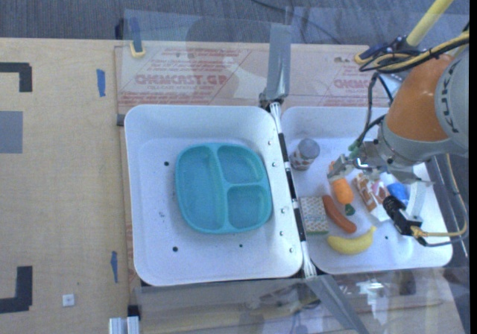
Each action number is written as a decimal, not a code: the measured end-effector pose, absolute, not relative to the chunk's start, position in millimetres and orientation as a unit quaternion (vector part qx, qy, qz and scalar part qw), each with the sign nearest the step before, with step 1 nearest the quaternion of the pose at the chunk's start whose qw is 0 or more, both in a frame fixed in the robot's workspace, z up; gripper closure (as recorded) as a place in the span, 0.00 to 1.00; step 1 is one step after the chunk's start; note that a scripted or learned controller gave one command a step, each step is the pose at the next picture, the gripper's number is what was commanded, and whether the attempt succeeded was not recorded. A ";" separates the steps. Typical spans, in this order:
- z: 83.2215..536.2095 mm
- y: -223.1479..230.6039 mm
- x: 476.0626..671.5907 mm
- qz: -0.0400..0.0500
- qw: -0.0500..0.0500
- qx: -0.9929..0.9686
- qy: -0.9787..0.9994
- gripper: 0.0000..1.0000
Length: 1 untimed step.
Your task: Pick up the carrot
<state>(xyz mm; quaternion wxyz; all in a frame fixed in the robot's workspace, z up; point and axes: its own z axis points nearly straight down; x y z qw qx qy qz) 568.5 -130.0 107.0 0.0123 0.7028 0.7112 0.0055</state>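
The carrot [342, 191], a short bright orange piece, lies in the middle of the right bin [440, 254]. My gripper [352, 167] hangs just above and behind it, at the end of the grey and orange arm that comes in from the right. The gripper's dark body hides the carrot's far end. Nothing shows as lifted off the bin floor.
A red sausage-like piece [335, 213], a banana [352, 241] and a green-edged sponge [314, 215] lie in front of the carrot. A small can [305, 152] stands at the back left, snack packets [370, 192] and a blue item [397, 191] to the right. The left bin holds a teal divided plate [223, 187].
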 end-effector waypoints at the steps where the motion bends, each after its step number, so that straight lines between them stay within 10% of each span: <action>1: 106.8 -130.7 571.0 0.007 0.017 0.657 0.754 0.00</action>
